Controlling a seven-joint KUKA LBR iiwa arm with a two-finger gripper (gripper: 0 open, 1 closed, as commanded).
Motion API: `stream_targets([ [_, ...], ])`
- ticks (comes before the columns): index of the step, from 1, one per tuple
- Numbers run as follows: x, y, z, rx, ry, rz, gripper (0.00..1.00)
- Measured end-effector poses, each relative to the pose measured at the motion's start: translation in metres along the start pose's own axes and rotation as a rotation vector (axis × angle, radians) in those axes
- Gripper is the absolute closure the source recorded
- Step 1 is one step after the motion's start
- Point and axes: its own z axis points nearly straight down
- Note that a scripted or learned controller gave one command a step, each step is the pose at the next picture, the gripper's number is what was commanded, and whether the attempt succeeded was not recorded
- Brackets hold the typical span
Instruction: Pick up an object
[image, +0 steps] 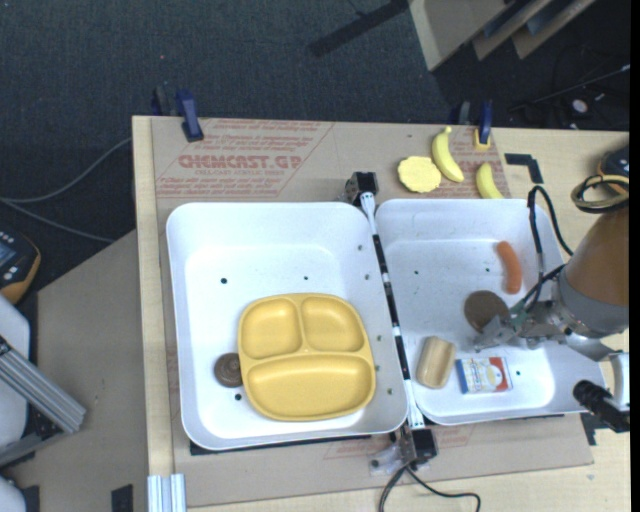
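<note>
The gripper (497, 331) sits low in the right bin (440, 235), close over a small brown round object (484, 306) — likely the thing being gone for. Whether the tool is spread or pressed together cannot be told from here; the wrist hides its working end.

That brown piece looks like a flat, cookie-like disc, matte and dull brown, lying near the middle of the right bin, just beside the gripper. It is probably light and stiff, a toy-food sort of thing; being low and flat, it would best be pinched across its edges, and it may skid on the smooth bin floor if nudged.

Near it lie a tan bread-like cylinder (435, 361) against the divider, a small flat packet with red and blue print (484, 375), and an orange sausage (510, 266) toward the far wall.

The left bin (200, 260) holds a yellow divided tray (304, 355) with a dark brown disc (228, 370) touching its left edge.
</note>
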Motion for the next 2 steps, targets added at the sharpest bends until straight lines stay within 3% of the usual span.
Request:
stream_targets([
  [1,-0.011,0.07,0.01,-0.005,-0.003,-0.005,0.0],
  [2,-0.011,0.067,-0.001,-0.002,-0.001,-0.003,1.0],
])
